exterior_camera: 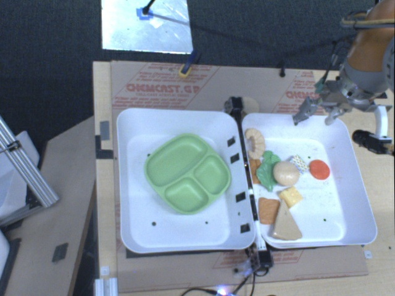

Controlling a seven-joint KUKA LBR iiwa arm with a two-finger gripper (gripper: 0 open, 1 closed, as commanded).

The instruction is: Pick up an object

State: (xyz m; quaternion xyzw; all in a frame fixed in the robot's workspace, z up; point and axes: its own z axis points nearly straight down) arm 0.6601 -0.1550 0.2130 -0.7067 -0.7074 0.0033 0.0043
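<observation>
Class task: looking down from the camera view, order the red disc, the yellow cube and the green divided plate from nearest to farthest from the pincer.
Measured from the pincer:
1. Red disc, right bin, directly below it in the view.
2. Yellow cube, right bin, lower down.
3. Green divided plate, left bin.

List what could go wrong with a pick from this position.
1. The food pieces in the right bin are crowded: the beige ball touches the green leafy piece, so closing on one may snag or shove the other.
2. The gripper hangs open over the bin's far rim, so a straight descent might hit the wall.
3. The red disc lies flat and could slip from the fingers.
</observation>
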